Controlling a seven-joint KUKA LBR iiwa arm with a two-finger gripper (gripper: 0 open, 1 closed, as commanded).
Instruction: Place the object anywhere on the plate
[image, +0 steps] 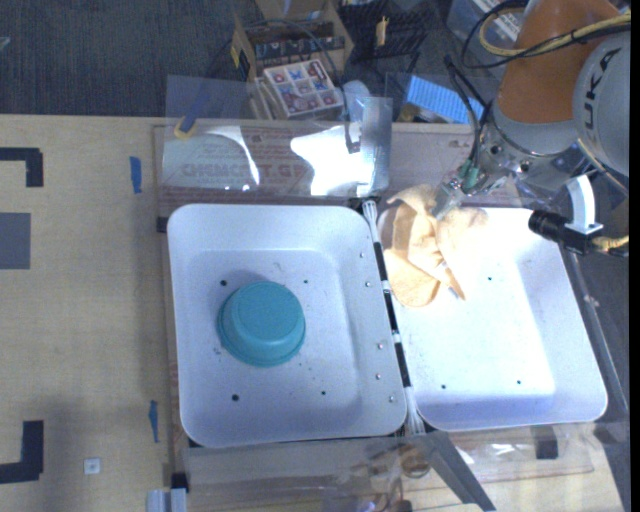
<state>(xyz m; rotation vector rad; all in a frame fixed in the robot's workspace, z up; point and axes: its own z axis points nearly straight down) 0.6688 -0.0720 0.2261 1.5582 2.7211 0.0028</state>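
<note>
Cloth (420, 250), pale yellow-tan and crumpled, lay in the right bin (520, 340), bunched against its upper left corner w/ one edge riding up on the divider between the two bins. Hand (462, 187) sat right at the cloth's top right, near the bin's far rim; looked like the tips were touching or pinching a fold there, but from where I stood I couldn't tell how far open it was or whether it really had hold of anything. Arm (560, 70), grey w/ an orange band, came in from the upper right. In the left bin (200, 250) a teal plate (262, 321), round and maybe turned upside down, sat a bit left of centre, well apart from the cloth. Both bins rested side by side on the bench (70, 300), rims touching.
</note>
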